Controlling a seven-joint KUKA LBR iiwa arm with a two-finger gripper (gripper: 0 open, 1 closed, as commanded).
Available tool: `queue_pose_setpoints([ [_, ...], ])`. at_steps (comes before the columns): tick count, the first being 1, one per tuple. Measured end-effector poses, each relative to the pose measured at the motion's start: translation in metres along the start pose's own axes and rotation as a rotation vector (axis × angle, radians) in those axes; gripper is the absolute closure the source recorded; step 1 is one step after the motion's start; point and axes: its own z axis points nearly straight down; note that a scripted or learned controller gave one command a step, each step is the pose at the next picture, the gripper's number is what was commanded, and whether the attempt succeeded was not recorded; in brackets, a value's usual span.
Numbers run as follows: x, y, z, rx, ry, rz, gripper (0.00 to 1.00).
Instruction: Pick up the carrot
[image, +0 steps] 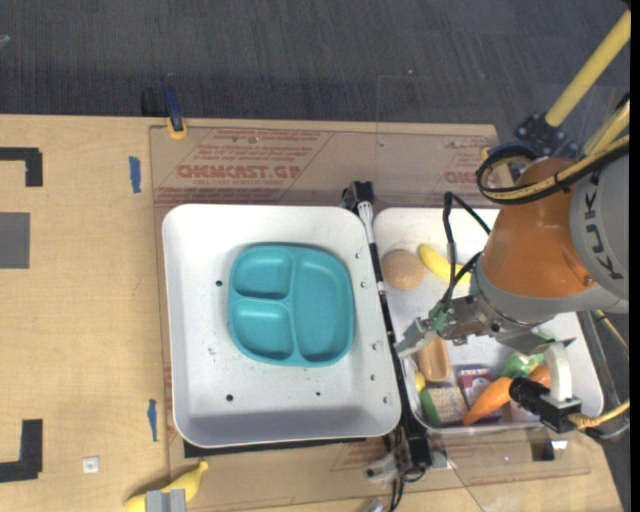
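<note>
Camera view: carrot (488, 398) lay in the right bin (590, 335) near its front wall, long axis slanting up toward the bin's right side. Gripper (432, 332) hung just left of it; finger spread could not be told.

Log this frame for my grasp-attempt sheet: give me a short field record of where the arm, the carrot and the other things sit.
arm: grey with orange band, over the right bin
gripper: low over the right bin's left side
carrot: lying near the right bin's front edge, not between the fingers
near carrot: green item; packaged item
right bin, back: tan round item; yellow item
left bin: holds a teal divided plate
</note>
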Motion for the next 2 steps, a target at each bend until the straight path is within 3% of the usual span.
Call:
queue_pose_setpoints([
  [1,-0.08,-0.011,0.09,-0.009,-0.004,0.124,0.0],
  [2,-0.09,0.04,0.094,-0.011,-0.003,0.697,0.0],
])
